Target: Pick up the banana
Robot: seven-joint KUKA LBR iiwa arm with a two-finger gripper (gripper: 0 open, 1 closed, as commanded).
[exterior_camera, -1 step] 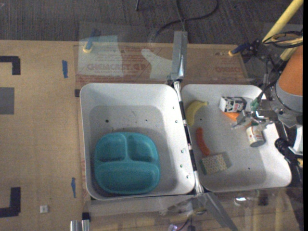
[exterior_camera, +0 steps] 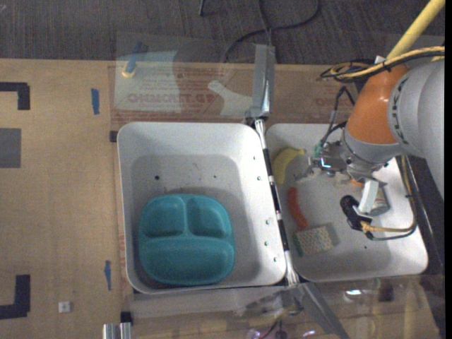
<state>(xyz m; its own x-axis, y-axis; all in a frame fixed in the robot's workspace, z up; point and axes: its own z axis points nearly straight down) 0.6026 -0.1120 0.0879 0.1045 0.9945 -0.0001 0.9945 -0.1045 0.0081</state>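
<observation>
The yellow banana (exterior_camera: 285,163) lies in the right bin (exterior_camera: 395,260), at its far left close to the wall shared with the left bin. My gripper (exterior_camera: 311,168) hangs just to the right of the banana, right at its edge, below the orange-banded wrist. The wrist and arm cover the far right part of this bin.
An orange-red chili-like piece (exterior_camera: 297,207) and a speckled sponge (exterior_camera: 316,239) lie in the right bin, nearer than the banana. A black cable loop (exterior_camera: 353,214) hangs from the arm over that bin. A teal divided plate (exterior_camera: 186,239) sits in the left bin (exterior_camera: 141,147).
</observation>
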